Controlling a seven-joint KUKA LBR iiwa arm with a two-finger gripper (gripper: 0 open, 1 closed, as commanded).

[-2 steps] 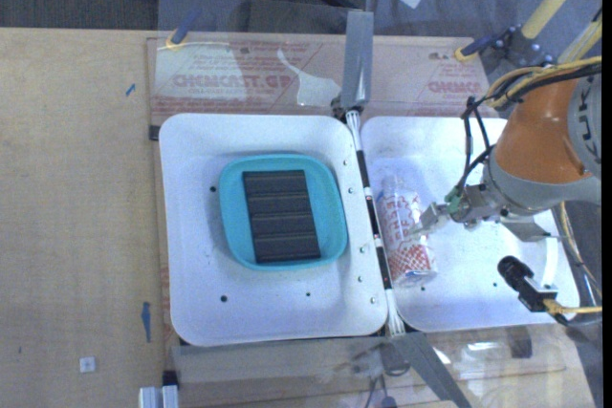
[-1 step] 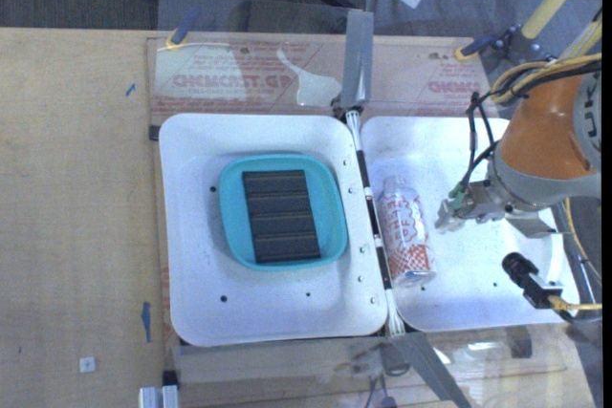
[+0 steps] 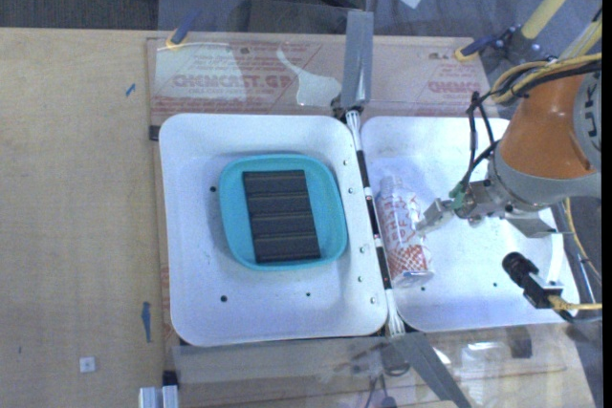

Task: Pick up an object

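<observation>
A crumpled red-and-white packet (image 3: 402, 236) lies along the left wall of the right bin (image 3: 464, 296). My gripper (image 3: 427, 217) hangs low over that bin, just to the right of the packet's middle, and its tip comes close to the packet's edge. The arm's orange band and grey wrist stand further right. In the left bin (image 3: 191, 287) a teal dish (image 3: 232, 205) holds a black ribbed block (image 3: 280, 215).
The two bins meet at a ridge (image 3: 368, 215) right beside the packet. A grey upright bar (image 3: 358, 57) stands behind the bins, with a transparent sheet (image 3: 239, 81) lying at the back. Bare wooden bench (image 3: 76, 205) spreads to the left.
</observation>
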